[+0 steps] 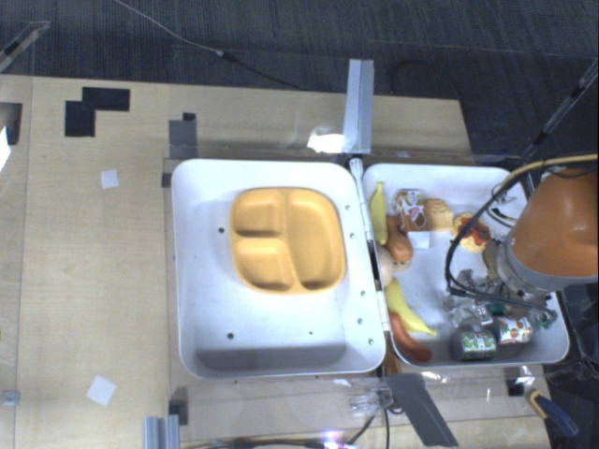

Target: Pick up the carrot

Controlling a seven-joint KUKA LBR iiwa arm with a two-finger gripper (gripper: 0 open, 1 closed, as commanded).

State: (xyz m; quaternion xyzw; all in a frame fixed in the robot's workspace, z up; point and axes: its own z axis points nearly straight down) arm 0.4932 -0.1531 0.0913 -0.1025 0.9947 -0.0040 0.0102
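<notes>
In the right bin (552, 349), the stiff, light carrot (401, 245) is inviting a mid-length grasp; the gripper (482, 321) state I cannot tell

We can't read any text here. The small packet (409, 208) at the top of the right bin (557, 349) has a red-and-white printed label, but it's too small and blurred to make out. Same for the cans (489, 337) at the bin's lower right: coloured labels, nothing legible. The black marks (94, 109) on the counter (84, 279) at upper left are plain shapes, not characters.
</notes>
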